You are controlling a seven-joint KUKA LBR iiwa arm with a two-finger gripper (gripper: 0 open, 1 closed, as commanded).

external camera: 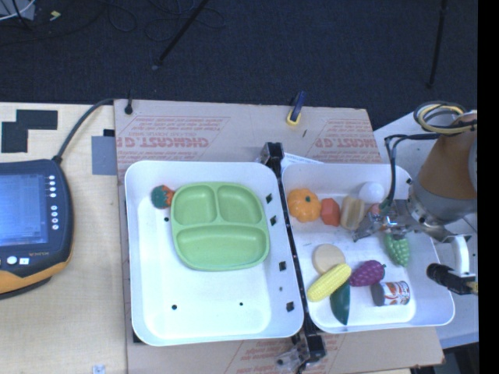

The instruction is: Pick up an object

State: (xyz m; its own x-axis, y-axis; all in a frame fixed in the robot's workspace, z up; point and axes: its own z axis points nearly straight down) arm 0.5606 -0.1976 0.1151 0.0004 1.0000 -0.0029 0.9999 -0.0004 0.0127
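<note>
Cardboard [234, 135] under the bins reads "CHEMCAST"; can [396, 293] label illegible; jaws state by the grapes [398, 249] unclear

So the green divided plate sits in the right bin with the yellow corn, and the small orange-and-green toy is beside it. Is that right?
Not quite. The camera view shows the green divided plate in the left bin, with the small orange-and-green toy beside it at its upper-left corner. The yellow corn lies in the right bin, apart from the plate.
</note>
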